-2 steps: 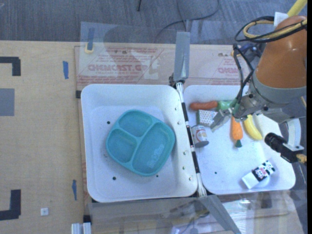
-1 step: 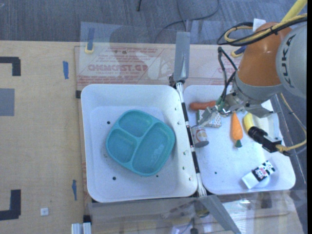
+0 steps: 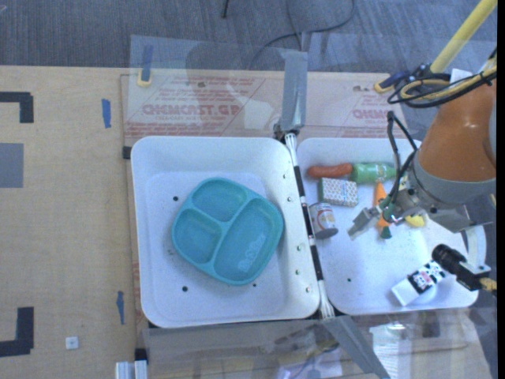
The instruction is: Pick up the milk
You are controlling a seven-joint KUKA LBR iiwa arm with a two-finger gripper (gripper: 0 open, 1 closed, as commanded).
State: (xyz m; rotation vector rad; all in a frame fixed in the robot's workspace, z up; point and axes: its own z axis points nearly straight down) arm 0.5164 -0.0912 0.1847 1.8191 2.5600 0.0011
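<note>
- Your pincer [image 3: 368,222] sits open over the right bin [image 3: 355,290], gripping nothing.
- Milk [image 3: 416,283] lies near the bin's front right corner, well apart from the pincer.
- Can [image 3: 323,219] just left of the pincer.

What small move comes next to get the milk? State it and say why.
Probably shift the end effector toward the lower right corner of the right bin, until it is above the milk. It now sits near the can, well apart from the carton, so a descent here would likely miss.
</note>
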